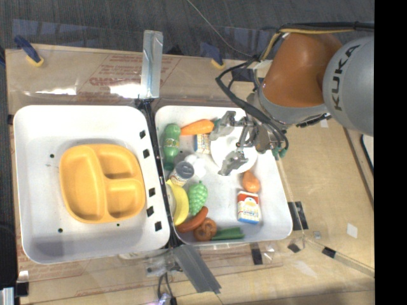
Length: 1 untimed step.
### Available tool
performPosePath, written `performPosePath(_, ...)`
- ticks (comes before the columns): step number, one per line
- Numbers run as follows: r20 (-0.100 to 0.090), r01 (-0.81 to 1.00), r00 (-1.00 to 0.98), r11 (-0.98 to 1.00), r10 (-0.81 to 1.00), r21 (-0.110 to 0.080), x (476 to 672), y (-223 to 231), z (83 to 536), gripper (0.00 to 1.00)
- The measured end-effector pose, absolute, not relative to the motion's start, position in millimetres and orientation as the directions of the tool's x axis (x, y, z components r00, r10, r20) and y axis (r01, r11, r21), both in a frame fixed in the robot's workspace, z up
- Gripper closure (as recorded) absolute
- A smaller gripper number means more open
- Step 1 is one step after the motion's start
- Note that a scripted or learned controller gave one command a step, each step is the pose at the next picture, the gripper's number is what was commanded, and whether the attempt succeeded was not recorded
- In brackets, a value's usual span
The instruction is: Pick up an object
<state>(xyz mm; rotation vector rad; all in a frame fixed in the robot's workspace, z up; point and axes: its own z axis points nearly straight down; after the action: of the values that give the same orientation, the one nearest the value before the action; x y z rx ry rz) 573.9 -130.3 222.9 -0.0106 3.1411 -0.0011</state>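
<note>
Two white bins sit side by side on the desk.

- Left bin (32, 170): holds a yellow divided tray (102, 183).
- Right bin (276, 199): crowded with toy food. Carrot (197, 128) and green bottle (171, 140) near the far edge; a small round jar (184, 169) mid-left; banana (180, 202), green grapes (198, 196), a sausage (193, 220) and a pretzel (205, 231) near the front left; an orange egg-shaped piece (252, 182) and a small red-and-white carton (248, 209) on the right.
- Pincer (234, 162): low over the bin's middle, above a white round piece (222, 150); whether it is released or clenched cannot be told, and nothing is seen between its fingers.

Risks, as judged: the white piece looks flat and smooth, so the pincer may slip off it; neighbours lie close, so a descent could nudge the carrot or jar aside, or catch two things at once.
</note>
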Motion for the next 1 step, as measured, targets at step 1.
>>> performPosePath(1, 0.002, -0.123, -0.992, 0.992, -0.123, 0.002, 656.7, -174.0, 103.7, 0.00)
